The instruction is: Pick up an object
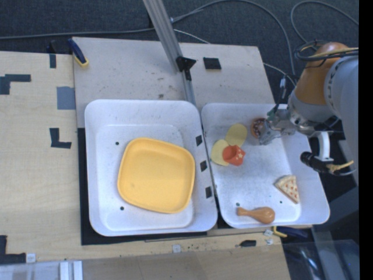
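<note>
Up at 12 o'clock in the shallow white plastic bin on the 3 o'clock side [262, 177], low over the floor: the grey metal gripper [269, 130]. Cannot tell if wide or narrow, or holding anything. Touching it or nearly so at its 9 o'clock: a small round dark red thing [257, 127], too tiny to name. Reaching in from 3 o'clock: the fat grey arm with the shiny orange band [317, 86].

Near the gripper at 8 o'clock: a flat pale yellow round slice [236, 134], smooth like plastic. At 7 o'clock from that one: a second flat pale yellow slice [218, 153], with a small lumpy red toy [233, 155] lying on its 3 o'clock edge. Down at 4 o'clock in this bin: a toy pizza wedge [288, 188], a tan triangle with spots. At 6 o'clock, close to the rim: a smooth brown toy chicken leg [256, 214], thick end toward 3 o'clock, thin end toward 9 o'clock.

Just beside, at 9 o'clock: the other shallow white bin [96, 156], with rounded corners and dark speckles. Lying flat in its middle: a big yellow plastic plate [156, 175], square with soft corners and a raised edge.
</note>
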`<state>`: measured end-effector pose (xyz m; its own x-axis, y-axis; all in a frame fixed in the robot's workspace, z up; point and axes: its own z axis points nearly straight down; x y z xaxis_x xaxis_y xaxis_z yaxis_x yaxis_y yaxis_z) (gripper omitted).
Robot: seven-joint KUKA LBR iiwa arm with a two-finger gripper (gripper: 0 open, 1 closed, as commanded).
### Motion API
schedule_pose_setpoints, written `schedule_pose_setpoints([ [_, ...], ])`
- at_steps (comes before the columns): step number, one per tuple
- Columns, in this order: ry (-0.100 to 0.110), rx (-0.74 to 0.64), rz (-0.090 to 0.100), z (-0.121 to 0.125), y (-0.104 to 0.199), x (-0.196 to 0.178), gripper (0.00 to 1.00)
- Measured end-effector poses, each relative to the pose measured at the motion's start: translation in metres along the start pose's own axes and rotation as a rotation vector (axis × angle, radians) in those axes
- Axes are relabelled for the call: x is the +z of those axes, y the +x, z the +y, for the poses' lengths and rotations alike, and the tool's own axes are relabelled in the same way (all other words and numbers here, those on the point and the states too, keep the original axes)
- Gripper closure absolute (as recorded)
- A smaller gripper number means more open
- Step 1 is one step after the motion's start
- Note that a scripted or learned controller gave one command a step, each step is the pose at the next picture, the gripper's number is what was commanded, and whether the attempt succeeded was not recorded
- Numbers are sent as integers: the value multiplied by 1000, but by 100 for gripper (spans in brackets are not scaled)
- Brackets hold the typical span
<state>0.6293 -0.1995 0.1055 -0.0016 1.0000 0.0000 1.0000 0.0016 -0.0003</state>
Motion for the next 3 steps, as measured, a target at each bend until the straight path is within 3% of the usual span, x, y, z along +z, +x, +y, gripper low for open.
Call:
schedule_pose_setpoints([
  [3, -4, 1, -1, 3, 6, -164, 100],
])
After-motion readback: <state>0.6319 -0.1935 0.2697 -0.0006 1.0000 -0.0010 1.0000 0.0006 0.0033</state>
